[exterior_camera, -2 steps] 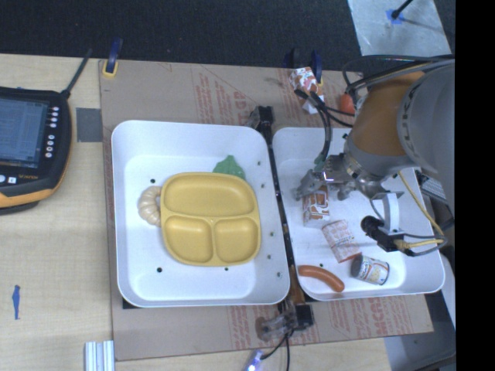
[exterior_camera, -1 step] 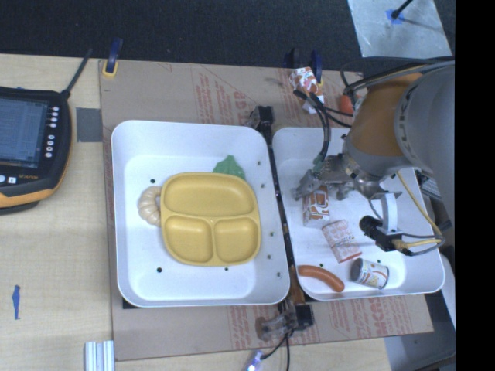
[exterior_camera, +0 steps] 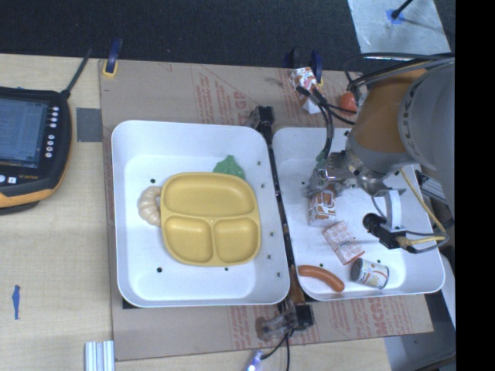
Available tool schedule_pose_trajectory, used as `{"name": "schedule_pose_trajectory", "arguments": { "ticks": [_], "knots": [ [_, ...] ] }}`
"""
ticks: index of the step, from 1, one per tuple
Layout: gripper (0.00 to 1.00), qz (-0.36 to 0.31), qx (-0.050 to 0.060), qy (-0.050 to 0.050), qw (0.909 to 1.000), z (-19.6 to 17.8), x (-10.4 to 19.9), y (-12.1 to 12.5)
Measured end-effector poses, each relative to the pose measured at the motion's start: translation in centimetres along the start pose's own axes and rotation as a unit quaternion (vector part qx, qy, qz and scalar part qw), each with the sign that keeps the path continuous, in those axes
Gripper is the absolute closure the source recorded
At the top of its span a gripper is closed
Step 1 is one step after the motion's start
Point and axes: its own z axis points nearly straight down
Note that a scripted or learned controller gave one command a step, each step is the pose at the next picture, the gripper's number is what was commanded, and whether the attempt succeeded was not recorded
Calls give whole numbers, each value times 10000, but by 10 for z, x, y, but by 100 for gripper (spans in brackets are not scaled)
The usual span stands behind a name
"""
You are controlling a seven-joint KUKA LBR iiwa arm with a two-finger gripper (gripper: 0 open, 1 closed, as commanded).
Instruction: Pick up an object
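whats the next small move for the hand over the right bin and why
Probably a short straight descent onto the orange-and-white packet. The hand sits just above that packet's upper end in the right bin, and nothing shows between its fingers. The crumpled wrapper, the sausage and the small can lie farther toward the bin's near edge, so the packet is the closest target.

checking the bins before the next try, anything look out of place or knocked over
Mostly minor. In the left bin, the yellow divided tray sits askew, covering part of a green item and a pale item. In the right bin, a small can lies tipped on its side near a hot dog. Nothing looks spilled or broken.
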Motion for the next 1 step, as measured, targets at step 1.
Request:
{"name": "schedule_pose_trajectory", "arguments": {
  "ticks": [1],
  "knots": [
    [100,9,-15,12,10000,-90,53,-33]
  ]
}}
